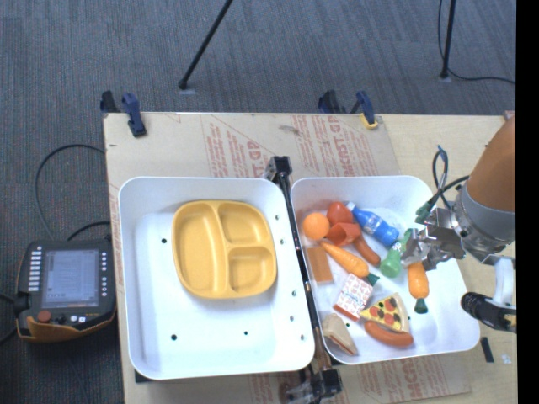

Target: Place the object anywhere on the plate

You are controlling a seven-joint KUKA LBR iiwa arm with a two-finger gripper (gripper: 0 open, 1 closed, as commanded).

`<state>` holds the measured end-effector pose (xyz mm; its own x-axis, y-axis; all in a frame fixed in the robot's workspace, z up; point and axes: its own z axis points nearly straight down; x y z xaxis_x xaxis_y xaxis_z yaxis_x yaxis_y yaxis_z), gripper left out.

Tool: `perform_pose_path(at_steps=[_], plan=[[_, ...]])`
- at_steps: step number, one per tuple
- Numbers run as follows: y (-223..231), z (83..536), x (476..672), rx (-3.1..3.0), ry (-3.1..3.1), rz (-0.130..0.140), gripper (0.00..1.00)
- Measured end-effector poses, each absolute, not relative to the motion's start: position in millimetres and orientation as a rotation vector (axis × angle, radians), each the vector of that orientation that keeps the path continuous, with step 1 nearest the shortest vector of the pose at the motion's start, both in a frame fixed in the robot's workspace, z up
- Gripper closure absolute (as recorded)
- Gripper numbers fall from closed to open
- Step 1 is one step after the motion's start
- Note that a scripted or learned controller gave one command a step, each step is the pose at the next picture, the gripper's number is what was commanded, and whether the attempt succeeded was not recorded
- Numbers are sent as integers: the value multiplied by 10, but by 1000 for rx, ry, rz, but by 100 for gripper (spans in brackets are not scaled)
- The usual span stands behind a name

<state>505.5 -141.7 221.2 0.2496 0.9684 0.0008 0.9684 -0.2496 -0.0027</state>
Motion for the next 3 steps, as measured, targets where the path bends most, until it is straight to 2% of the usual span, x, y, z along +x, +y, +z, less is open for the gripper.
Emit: perform_pose_path(at_steps=[1, 2, 3], plan=[[-1417, 2212, 5055, -2481, -1923, 1, 0], [-513, 2186, 4752, -2714, -1575, 5, 0], [432, 1866, 4747, -2914, -1162, 8, 0]])
